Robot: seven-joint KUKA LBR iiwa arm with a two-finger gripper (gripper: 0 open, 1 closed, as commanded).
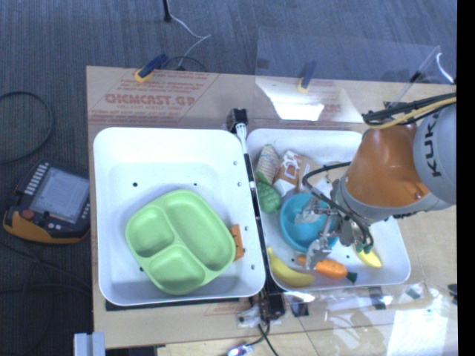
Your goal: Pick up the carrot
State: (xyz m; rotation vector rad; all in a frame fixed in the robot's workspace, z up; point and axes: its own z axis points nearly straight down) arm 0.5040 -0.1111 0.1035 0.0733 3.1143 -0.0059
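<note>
While gripper [321, 252] hovers, carrot [331, 269] lies just beneath it

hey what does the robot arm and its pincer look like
The arm is grey, with black lettering on its side and a broad orange band above the wrist. Black and yellow cables run along it. The pincer is a small metal assembly with thin wires round it.

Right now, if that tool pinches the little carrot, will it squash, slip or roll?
The carrot looks like smooth moulded plastic, so probably stiff and light. Its tapered round shape may let it slip or roll. It lies close to the banana under the tool, so a nudge could move both.
</note>
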